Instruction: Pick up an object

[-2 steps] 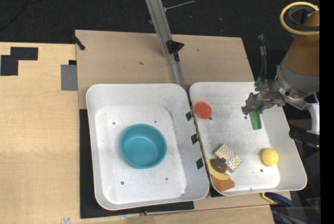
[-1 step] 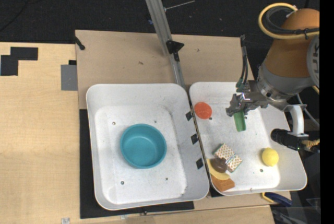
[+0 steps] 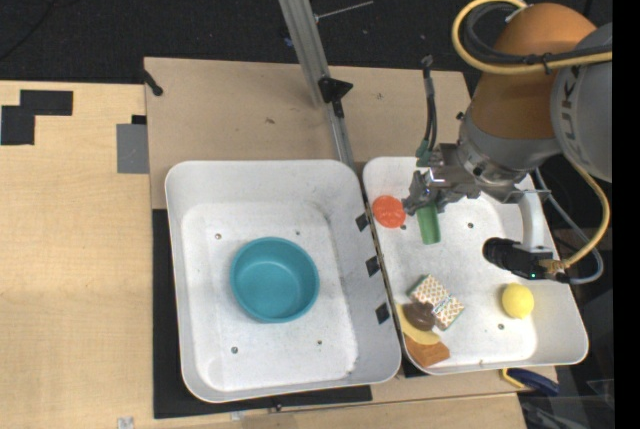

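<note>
On the light wooden worktop (image 3: pixel 80 247) stand two shallow white bins. In the right white bin (image 3: pixel 560 337) our gripper (image 3: pixel 428 197) hangs over a green stick-shaped object (image 3: pixel 430 225). The grip itself we cannot tell. We should descend straight, avoiding the round orange object (image 3: pixel 388 211) just beside.

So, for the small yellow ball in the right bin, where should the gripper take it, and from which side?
Probably from straight above, fingers closing across the middle of the yellow ball. It looks round, so no side is better, and it lies apart from the other things in the right bin.
</note>
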Controlling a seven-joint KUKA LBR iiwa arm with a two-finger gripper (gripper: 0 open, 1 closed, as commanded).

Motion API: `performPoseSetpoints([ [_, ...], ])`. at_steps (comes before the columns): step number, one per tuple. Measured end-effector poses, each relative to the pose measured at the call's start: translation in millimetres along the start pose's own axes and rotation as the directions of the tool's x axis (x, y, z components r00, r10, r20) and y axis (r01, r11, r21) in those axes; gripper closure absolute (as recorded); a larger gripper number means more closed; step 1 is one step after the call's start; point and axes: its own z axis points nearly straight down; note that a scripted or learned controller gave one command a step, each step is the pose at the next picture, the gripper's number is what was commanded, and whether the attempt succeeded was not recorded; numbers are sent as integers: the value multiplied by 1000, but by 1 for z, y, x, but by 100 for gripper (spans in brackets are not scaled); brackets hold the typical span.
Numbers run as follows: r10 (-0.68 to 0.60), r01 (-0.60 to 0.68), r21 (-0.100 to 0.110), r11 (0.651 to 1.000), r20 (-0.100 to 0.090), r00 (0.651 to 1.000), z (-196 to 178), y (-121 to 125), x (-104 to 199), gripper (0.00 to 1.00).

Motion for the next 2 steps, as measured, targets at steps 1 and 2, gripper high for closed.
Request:
performPoseSetpoints([
  [1, 1, -1, 1, 1000, 0, 1000, 12, 10, 42, 100],
  [2, 0, 0, 0, 1000, 0, 1000, 7, 19, 100, 100],
])
